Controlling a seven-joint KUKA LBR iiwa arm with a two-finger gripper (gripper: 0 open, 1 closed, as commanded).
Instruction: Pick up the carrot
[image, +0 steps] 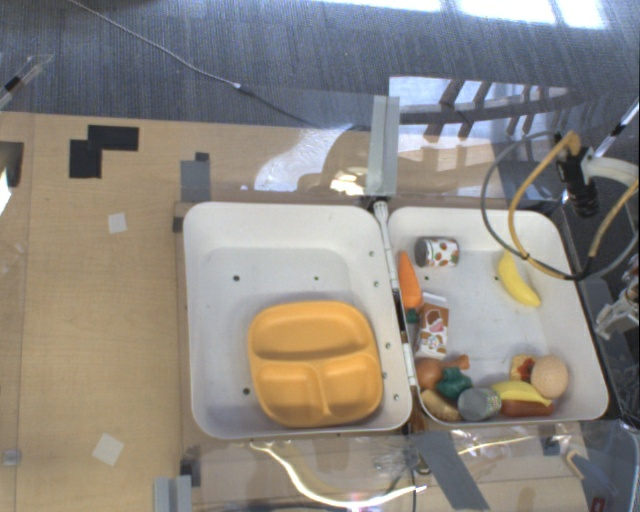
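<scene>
While the carrot (409, 281) lies against the right bin's (572, 300) left wall, I cannot tell my pincer's state.

We see a yellow divided tray (315, 363) in the left bin (215, 250), toward its lower middle. In the right bin (570, 300) a banana (518, 279) lies at upper right, a small can (437, 252) near the top, a printed carton (432, 331) at left, and a huddle of toy foods along the bottom edge, an egg (549, 377) among them.
</scene>
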